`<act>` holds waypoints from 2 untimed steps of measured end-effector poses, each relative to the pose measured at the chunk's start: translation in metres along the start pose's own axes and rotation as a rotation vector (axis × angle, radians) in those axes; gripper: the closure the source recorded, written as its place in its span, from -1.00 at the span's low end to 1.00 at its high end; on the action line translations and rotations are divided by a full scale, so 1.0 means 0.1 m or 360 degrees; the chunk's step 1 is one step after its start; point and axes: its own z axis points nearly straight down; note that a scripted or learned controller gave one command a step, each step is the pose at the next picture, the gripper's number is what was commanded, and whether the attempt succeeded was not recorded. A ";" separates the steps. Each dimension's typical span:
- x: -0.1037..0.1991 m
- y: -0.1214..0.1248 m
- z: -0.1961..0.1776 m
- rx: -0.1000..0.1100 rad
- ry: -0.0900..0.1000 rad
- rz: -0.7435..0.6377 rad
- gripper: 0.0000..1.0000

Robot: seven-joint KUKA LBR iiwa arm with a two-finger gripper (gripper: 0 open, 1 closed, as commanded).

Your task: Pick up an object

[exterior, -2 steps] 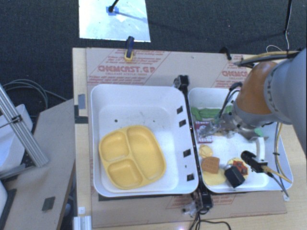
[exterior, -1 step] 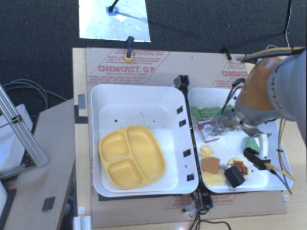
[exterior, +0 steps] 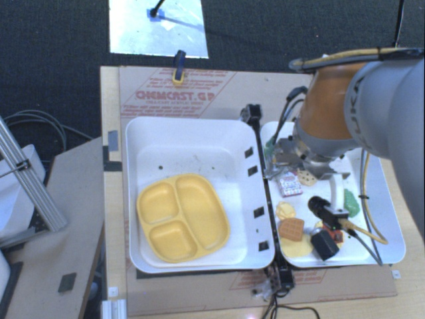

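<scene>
My gripper (exterior: 287,167) hangs low over the far left part of the right bin (exterior: 392,234), mostly hidden under the grey and orange wrist. Just below it lies a small pink and white box (exterior: 290,186), with a round tan cookie (exterior: 306,177) beside it. Nearer the front lie a brown waffle square (exterior: 291,229), a pale yellow piece (exterior: 285,211) and a yellow disc (exterior: 298,248). A green item (exterior: 350,205) and a white stick (exterior: 336,193) lie to the right. I see nothing held by the gripper.
The left bin (exterior: 192,138) holds a yellow divided tray (exterior: 182,215) in its front half. A dark divider with clips (exterior: 261,178) separates the two bins. The arm covers the back of the right bin. A metal frame (exterior: 30,185) stands at the far left.
</scene>
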 end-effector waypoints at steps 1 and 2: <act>0.80 0.02 -0.31 0.0005 -0.0002 0.0003 1.00; -0.03 -0.14 -0.82 0.0002 -0.0011 0.0033 1.00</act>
